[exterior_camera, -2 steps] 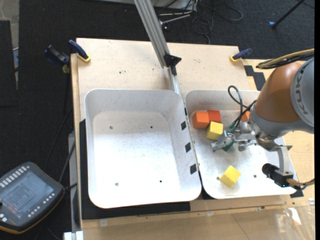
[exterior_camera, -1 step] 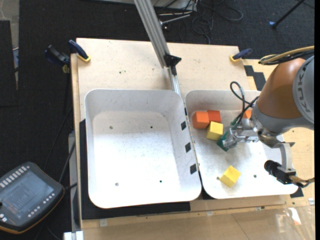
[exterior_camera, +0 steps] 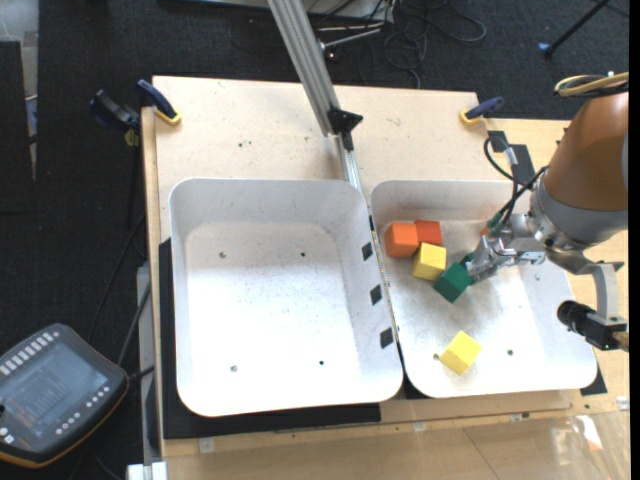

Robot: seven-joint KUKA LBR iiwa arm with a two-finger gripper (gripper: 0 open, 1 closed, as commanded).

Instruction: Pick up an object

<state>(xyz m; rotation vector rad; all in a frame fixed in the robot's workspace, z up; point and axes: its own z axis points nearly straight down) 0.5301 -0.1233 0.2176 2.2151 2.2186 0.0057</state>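
The tool (exterior_camera: 482, 265) reaches into the right bin (exterior_camera: 560, 368) and touches the green block (exterior_camera: 453, 282); whether it is clenched cannot be told. The green block is a matte cube, tilted with one corner toward the near side, no long axis. Touching it on the far left sits a yellow cube (exterior_camera: 431, 260), then an orange block (exterior_camera: 404, 238) and a red block (exterior_camera: 429, 232). Another yellow cube (exterior_camera: 460, 352) lies apart, nearer. Both bins are smooth white plastic with rounded corners on the speckled table (exterior_camera: 260, 128).
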